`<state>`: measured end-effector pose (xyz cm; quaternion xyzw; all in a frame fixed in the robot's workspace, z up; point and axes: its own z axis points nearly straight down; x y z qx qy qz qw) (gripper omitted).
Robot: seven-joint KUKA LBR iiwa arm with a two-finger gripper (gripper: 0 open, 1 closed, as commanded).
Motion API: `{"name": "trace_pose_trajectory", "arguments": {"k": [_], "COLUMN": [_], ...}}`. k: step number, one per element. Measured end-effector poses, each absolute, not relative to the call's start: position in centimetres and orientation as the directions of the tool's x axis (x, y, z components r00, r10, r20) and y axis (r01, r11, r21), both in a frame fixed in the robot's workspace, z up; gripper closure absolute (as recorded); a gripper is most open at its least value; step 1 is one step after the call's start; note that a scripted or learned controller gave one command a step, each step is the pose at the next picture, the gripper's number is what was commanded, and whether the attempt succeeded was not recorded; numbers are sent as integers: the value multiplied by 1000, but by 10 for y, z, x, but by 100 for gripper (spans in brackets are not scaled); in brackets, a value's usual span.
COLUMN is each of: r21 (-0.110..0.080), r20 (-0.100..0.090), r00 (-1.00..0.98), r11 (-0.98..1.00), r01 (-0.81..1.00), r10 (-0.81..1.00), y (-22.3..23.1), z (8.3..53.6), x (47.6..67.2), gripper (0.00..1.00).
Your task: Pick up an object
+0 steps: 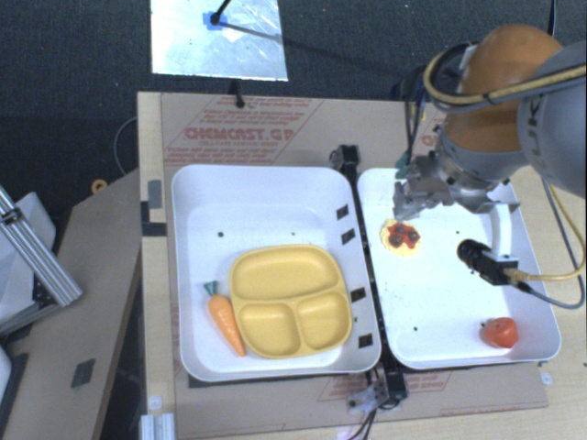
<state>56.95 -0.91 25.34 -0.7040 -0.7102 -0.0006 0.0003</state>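
While your gripper point(410, 202) hangs low over the right bin point(440, 337), I cannot tell its state, and nothing shows in its hold. Just below it lies a small yellow piece with dark red spots point(401, 237), the nearest thing to take. A red object point(499, 332) sits well apart near the front corner. The pick looks not yet done: descent, grasp and lift remain.

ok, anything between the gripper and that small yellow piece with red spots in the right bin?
Nothing visible. The gripper hangs just above the small yellow piece near the right bin's left wall; the red object lies away at the front right corner.
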Motion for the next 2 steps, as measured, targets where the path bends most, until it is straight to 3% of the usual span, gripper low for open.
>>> {"name": "trace_pose_trajectory", "arguments": {"k": [2], "r21": [0], "r20": [3], "r00": [-11], "r11": [11], "r01": [1000], "r10": [1000], "y": [101], "z": [235], "x": [544], "gripper": [100]}}
